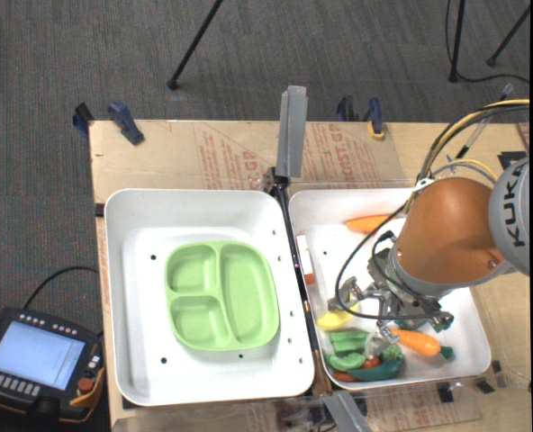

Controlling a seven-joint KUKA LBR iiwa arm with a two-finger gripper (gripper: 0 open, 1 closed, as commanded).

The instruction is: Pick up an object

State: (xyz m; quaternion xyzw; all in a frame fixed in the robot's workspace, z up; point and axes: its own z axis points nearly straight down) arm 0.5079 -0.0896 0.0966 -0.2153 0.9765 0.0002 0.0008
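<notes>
Hovered low in right bin [334, 207]: pincer [385, 318], grip state impossible to tell. Lay just beside it at four o'clock: toy carrot [418, 341], long axis running nine to three.

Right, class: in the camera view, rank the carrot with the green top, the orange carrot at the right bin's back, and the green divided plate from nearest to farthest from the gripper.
Measured from the gripper:
1. Carrot with green top, just beside it, towards the right bin's front.
2. Orange carrot, at the right bin's back.
3. Green divided plate, over in the left bin.
</notes>
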